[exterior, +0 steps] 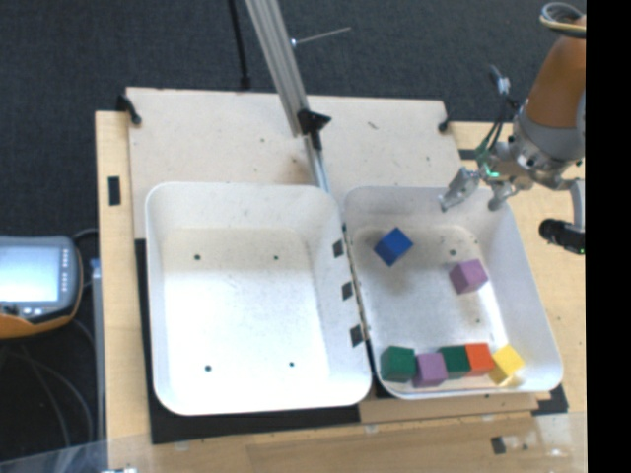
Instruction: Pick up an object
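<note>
My gripper [479, 191] hangs over the far right corner of the right bin [523, 264], its two fingers spread apart with nothing between them; one fingertip [452, 197] sits over the bin's back wall, the other [500, 197] nearer the right rim. Above it I see the grey wrist and the orange band of the arm [557, 87] reaching in from the right.

Nearest the gripper, on the bin floor toward me and to the left, lies a blue cube [392, 245], tilted so one corner points at the camera. Further right and a little nearer to me is a purple cube [467, 276], well apart from the blue one.

Along the near wall of the same bin I count a row of five blocks packed side by side: a green cube [398, 364], a second purple cube [431, 368], a darker green cube [455, 360], an orange cube [478, 358] and a yellow cube [507, 364] at the right end.

The left bin [246, 294] sits just beside the right one, their rims touching. Both rest on the wooden bench [286, 136]. A slanted aluminium rail [278, 52] rises from behind the bins, and a small screen device [35, 276] sits off the bench at the far left.
</note>
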Controlling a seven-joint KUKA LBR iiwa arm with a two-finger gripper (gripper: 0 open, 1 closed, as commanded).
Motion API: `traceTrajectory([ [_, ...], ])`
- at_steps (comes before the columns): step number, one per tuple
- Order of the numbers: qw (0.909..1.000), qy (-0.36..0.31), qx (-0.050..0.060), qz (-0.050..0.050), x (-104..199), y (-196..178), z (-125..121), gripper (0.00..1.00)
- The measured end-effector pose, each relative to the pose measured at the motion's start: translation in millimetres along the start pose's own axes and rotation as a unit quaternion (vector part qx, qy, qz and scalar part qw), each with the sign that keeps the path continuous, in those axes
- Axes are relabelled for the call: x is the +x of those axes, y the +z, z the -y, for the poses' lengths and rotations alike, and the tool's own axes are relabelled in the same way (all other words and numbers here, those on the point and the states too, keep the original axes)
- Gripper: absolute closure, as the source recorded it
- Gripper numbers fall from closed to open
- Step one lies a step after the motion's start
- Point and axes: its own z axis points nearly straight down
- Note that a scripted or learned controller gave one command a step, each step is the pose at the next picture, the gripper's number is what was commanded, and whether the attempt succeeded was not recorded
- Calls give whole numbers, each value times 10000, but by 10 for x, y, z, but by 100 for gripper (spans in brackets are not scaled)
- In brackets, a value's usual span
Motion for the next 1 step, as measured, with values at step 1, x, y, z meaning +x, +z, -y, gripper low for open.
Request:
traceTrajectory([
  [1, 10000, -3, 1, 0, 0, 0, 0, 0],
])
